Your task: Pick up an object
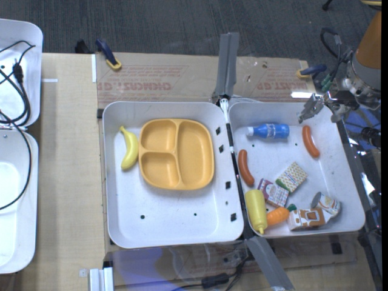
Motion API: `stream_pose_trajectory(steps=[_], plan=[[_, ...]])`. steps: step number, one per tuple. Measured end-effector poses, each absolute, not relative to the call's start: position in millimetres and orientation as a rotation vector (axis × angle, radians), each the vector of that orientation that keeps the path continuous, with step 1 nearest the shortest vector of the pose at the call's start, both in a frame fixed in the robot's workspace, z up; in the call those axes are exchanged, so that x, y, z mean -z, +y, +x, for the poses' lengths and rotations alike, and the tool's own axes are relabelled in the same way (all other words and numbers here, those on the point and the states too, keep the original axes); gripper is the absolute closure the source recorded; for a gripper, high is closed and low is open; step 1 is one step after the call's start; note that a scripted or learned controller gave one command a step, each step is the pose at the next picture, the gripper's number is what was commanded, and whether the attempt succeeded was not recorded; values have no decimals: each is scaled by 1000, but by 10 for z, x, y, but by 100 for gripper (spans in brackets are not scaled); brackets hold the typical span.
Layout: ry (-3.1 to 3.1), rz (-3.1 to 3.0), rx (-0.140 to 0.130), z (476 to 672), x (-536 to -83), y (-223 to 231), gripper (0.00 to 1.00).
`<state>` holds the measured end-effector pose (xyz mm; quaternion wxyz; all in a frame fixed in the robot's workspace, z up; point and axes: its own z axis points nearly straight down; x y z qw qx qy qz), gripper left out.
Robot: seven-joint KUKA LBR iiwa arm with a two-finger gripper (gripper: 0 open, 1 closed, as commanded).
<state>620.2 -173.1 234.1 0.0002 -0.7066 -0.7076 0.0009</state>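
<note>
The right bin [357,180] holds a blue bottle [270,131], a red sausage [310,142] near its far right, a second sausage [245,167] by the left wall, a yellow squeeze bottle [256,210], an orange carrot [277,216] and several small cartons [292,176]. My gripper [321,109] hangs over the bin's far right corner, just above the right-hand sausage and right of the blue bottle. It is open, with nothing between its fingers.
The left bin [176,223] carries a yellow divided plate [177,153] with a banana [129,148] beside it on the left. A grey divider post [227,65] rises between the bins at the back. Clamps and cardboard lie behind the bins.
</note>
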Motion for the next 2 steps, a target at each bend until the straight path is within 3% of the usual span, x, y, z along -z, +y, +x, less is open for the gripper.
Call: stream_pose_trajectory(steps=[1,2], plan=[[-2150,-2288,5,6177,-1022,-2080,0],[-2153,-2289,3,6181,-1119,-2091,100]])
